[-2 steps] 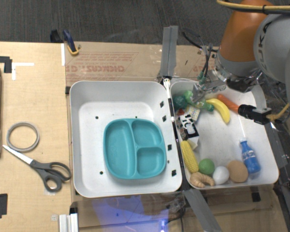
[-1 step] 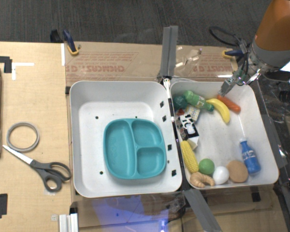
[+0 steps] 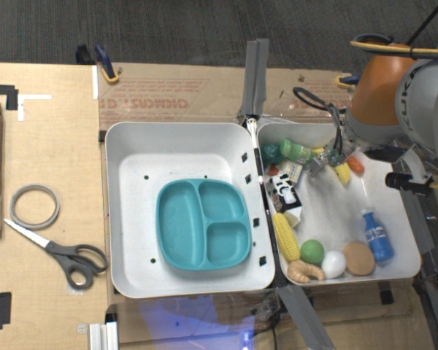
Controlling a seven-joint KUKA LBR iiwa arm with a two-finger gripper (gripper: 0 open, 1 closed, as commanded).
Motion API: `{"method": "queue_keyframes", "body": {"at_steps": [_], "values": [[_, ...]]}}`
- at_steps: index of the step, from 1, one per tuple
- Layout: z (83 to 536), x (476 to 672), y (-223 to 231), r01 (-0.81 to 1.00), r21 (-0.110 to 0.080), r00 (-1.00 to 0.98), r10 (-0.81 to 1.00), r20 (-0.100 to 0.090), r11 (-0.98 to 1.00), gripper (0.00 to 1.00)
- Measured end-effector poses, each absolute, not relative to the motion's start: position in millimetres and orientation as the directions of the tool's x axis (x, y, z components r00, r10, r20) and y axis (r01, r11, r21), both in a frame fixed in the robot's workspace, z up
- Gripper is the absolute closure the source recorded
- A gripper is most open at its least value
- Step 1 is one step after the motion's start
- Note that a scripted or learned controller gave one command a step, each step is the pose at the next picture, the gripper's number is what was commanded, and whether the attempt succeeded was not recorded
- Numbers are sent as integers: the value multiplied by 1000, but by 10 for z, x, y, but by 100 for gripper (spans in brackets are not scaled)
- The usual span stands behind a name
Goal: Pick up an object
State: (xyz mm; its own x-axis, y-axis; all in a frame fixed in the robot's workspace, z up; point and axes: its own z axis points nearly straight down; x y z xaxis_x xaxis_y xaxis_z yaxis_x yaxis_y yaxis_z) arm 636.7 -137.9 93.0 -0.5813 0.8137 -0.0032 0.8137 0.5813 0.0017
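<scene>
The right bin (image 3: 394, 272) holds a jumble of small objects. A green bottle (image 3: 292, 150), a yellow piece (image 3: 342, 173) and an orange piece (image 3: 356, 165) lie near its far edge. A black-and-white box (image 3: 284, 190) and a corn cob (image 3: 286, 236) lie along the left wall. A green ball (image 3: 312, 251), a white egg (image 3: 333, 263), a tan round piece (image 3: 359, 258), a beige lumpy piece (image 3: 303, 271) and a blue bottle (image 3: 377, 235) sit at the front. My gripper (image 3: 327, 159) is low over the far part of this bin, between the green bottle and the yellow piece.
The left bin (image 3: 124, 195) holds a teal divided plate (image 3: 204, 223). Scissors (image 3: 66, 254) and a tape roll (image 3: 34, 205) lie on the wooden bench at the left. A grey post (image 3: 254, 79) stands behind the gap between the bins.
</scene>
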Motion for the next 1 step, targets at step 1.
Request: {"method": "queue_keyframes", "body": {"at_steps": [1], "values": [[2065,6291,-381,789,2,-614,789,-2,614,100]]}}
